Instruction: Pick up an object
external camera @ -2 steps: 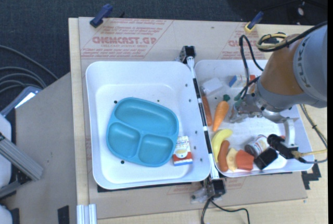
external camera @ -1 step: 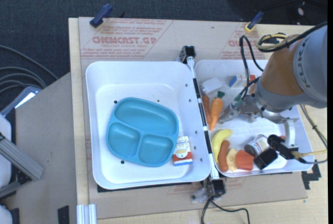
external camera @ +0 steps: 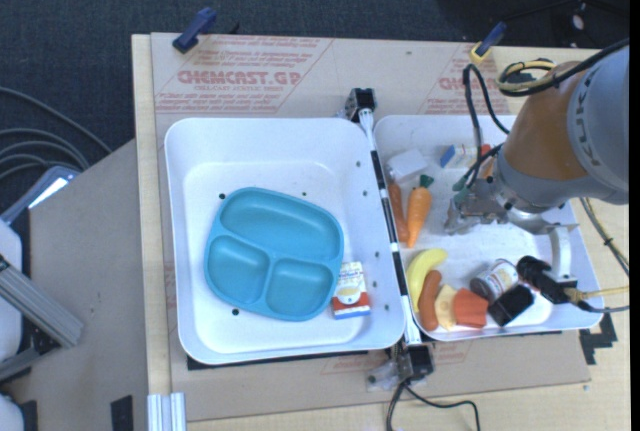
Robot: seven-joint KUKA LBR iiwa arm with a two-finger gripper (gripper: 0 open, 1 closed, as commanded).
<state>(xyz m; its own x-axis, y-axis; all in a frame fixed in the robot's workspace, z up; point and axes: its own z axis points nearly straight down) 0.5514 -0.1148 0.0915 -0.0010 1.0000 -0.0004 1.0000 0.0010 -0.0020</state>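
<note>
Here the hand (external camera: pixel 468 215) hung low in the right bin (external camera: pixel 560 319), just right of the carrot (external camera: pixel 417 209); whether it was open or closed could not be told. Nearer the front lay a banana (external camera: pixel 424 271), a sausage (external camera: pixel 430 297) and a small can (external camera: pixel 497 277). The left bin (external camera: pixel 190 219) held a blue divided plate (external camera: pixel 273 253) with a small carton (external camera: pixel 350 289) touching its right edge.

A robotics lab: plywood bench (external camera: pixel 300 59) on dark carpet, two clamped white bins (external camera: pixel 190 169) of toy food, loose cables (external camera: pixel 40 134), and a grey industrial arm (external camera: pixel 590 134).
</note>
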